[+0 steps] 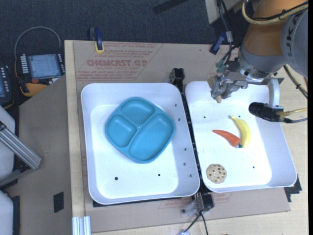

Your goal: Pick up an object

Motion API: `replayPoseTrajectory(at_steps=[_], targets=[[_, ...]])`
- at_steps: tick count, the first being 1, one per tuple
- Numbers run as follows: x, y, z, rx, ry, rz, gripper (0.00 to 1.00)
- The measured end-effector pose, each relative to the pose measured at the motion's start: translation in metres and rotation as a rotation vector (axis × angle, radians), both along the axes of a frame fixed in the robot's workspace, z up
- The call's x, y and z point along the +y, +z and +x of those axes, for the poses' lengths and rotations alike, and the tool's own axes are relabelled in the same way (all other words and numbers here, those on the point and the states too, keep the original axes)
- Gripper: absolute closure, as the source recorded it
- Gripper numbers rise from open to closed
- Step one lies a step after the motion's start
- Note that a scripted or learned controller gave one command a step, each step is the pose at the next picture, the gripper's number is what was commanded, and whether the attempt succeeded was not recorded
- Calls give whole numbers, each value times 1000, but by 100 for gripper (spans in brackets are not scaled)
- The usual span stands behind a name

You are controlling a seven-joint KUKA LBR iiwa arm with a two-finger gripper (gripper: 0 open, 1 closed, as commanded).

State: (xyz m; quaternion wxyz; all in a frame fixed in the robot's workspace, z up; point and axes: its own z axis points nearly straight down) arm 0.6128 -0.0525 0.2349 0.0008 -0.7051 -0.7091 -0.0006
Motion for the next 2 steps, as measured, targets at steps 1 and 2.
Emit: replayPoseTrajectory(at_steps=[1,2], targets=[[57,-12,-3,4,1,1,100],[111,-4,3,-3,1,0,100]])
